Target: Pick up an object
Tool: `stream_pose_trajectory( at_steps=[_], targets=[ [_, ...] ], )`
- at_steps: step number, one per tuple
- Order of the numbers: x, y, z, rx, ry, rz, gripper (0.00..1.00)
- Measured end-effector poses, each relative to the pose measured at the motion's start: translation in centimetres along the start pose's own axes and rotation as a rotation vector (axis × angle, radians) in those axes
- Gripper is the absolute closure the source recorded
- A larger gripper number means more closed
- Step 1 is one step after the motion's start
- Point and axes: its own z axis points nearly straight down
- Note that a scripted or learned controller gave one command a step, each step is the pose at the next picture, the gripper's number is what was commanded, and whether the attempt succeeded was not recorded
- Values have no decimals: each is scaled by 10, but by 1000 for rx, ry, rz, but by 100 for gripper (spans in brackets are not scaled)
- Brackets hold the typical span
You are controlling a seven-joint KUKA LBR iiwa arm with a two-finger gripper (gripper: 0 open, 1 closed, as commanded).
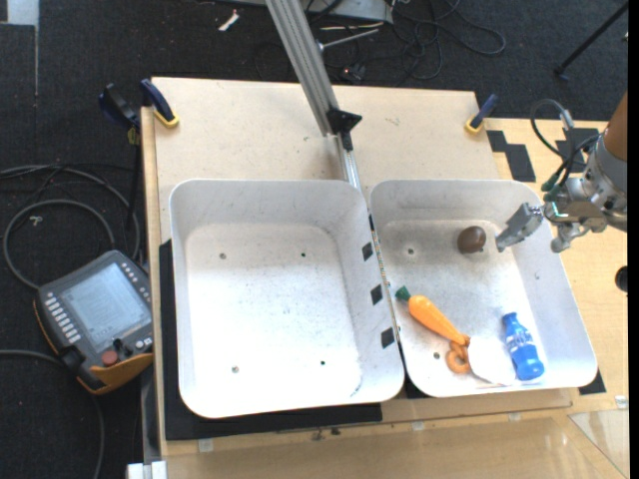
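Dark carpet, cables round bench; two white bins. Gripper (539, 227) over right bin (559, 297) upper-right edge, jaws apart, nothing between. Brown ball (472, 239) just beside, at gripper's 9 o'clock. Carrot (436, 318) at 7 o'clock, long axis running 10-to-4; blue bottle (521, 346) at 6 o'clock.

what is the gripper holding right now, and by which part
Nothing. The gripper hangs open above the right bin, with no object between its fingers; the brown ball lies apart.
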Motion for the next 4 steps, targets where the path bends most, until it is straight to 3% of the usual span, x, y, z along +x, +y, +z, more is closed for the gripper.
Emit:
stream_pose_trajectory(
  at_steps=[1, 4],
  targets=[
    [0, 1, -2, -4, -1, 1, 0],
    [16, 11, 163, 1, 1, 0, 0]
  ],
)
